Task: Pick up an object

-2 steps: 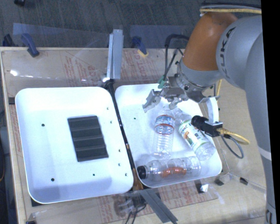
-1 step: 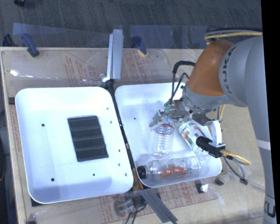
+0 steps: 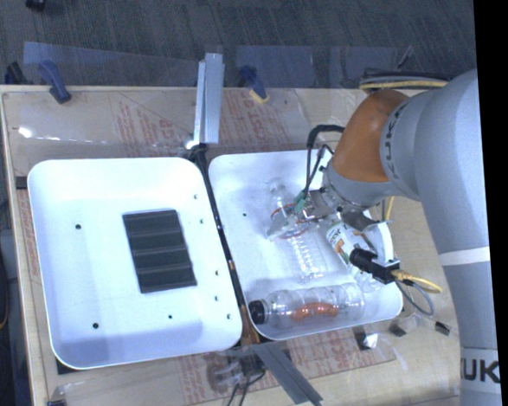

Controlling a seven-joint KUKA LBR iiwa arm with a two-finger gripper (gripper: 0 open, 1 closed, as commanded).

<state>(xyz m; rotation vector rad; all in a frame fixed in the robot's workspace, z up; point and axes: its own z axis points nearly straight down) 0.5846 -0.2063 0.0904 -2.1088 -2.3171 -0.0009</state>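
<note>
Hand (image 3: 300, 214) low in right bin (image 3: 235, 182) over clear bottles (image 3: 305, 255), grip unclear, dark ridged block (image 3: 159, 249) in left bin (image 3: 62, 194)

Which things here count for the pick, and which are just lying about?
For the job:
hand, low in the right bin
small clear bottle below it
large clear bottle along the near wall

Lying about:
left bin
black ribbed block in it
blue clamps

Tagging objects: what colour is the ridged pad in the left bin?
Black, with ridges running across it; the pad shows in the camera view.
</note>
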